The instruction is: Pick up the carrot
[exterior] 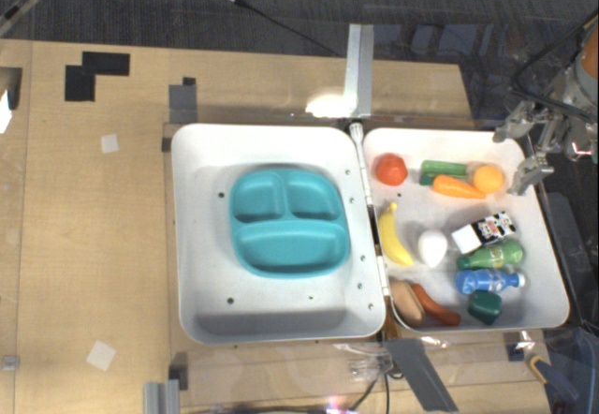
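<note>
The carrot is orange and tapered. It lies on its side in the back part of the right bin, between a green cucumber and an orange fruit. My gripper hangs over the bin's back right corner, to the right of the carrot and a little above it. Its fingers are spread open and nothing sits between them. A gap separates the gripper from the carrot.
The right bin also holds a tomato, a banana, an egg, a white cube, green and blue bottles and a sausage. A teal divided plate rests in the left bin.
</note>
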`<state>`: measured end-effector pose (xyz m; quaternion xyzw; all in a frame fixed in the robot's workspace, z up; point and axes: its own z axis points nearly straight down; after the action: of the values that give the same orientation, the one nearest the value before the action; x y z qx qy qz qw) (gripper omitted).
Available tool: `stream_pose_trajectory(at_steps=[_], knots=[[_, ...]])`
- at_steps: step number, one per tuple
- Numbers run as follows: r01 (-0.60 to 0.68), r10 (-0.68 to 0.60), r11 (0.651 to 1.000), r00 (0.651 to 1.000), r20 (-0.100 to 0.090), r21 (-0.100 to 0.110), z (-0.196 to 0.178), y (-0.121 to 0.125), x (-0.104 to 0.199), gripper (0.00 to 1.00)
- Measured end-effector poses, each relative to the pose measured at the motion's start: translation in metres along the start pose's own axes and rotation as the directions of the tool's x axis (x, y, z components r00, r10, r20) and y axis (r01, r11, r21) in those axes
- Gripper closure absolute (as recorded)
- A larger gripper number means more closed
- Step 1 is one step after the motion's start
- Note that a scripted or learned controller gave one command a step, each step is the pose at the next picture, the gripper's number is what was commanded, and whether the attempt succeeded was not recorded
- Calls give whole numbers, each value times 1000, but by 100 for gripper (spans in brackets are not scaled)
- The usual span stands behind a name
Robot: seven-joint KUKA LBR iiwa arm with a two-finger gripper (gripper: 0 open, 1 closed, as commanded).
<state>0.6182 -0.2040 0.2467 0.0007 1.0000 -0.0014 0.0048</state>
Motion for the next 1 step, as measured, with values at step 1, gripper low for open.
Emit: stream_pose_trajectory(at_steps=[1], knots=[[27, -27, 1000, 1000, -8, -5, 107, 1, -35, 0]])
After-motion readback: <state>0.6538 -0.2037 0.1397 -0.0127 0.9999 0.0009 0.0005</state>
